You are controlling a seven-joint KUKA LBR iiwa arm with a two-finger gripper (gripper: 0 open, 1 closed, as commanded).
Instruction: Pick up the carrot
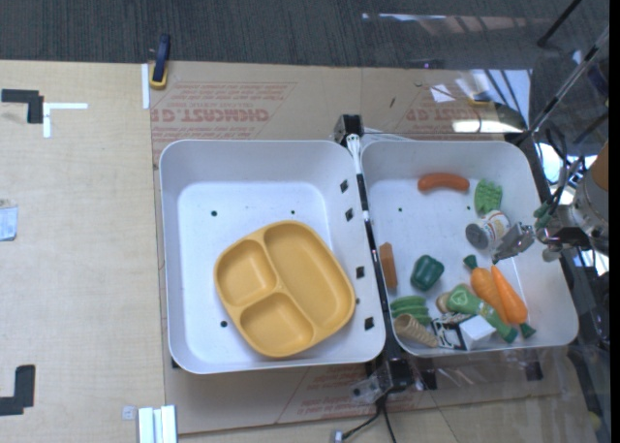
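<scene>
Now gripper (513, 242) hangs just above orange tapered plastic carrot (508, 295); finger state unclear, cannot tell; descend along carrot's middle; avoid green plastic bottle (472, 304).

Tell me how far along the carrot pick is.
Nothing looks done yet: the carrot lies in the right bin, beside other toy food. In hand: the gripper hangs above the bin, just up from the carrot, holding nothing visible. Left: descend, grasp and lift the carrot.
</scene>
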